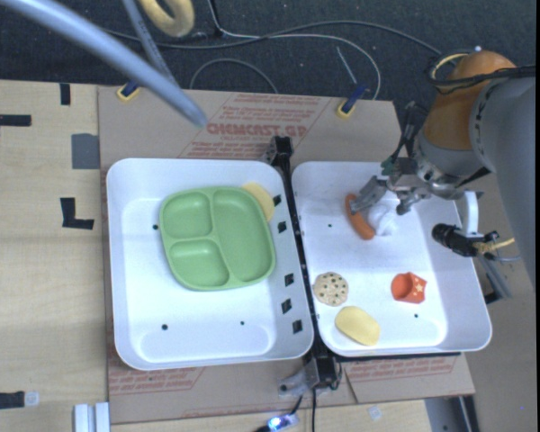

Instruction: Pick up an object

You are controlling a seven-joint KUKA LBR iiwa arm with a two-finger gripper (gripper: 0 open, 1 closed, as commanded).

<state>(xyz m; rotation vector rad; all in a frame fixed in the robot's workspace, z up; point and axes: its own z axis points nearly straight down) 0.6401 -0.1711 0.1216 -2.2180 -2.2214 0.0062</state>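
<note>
Reaching in from the right, your arm has its jaws (378, 207) spread low over the far part of the right bin (459, 331), straddling an orange carrot-like piece (361, 220). You cannot yet call it gripped: it lies on the bin floor, so closing and lifting remain. Nearer you sit a cookie (330, 287), a yellow lump (357, 325) and a red piece (409, 287). A green tray (218, 238) rests in the left bin (130, 268).
</note>
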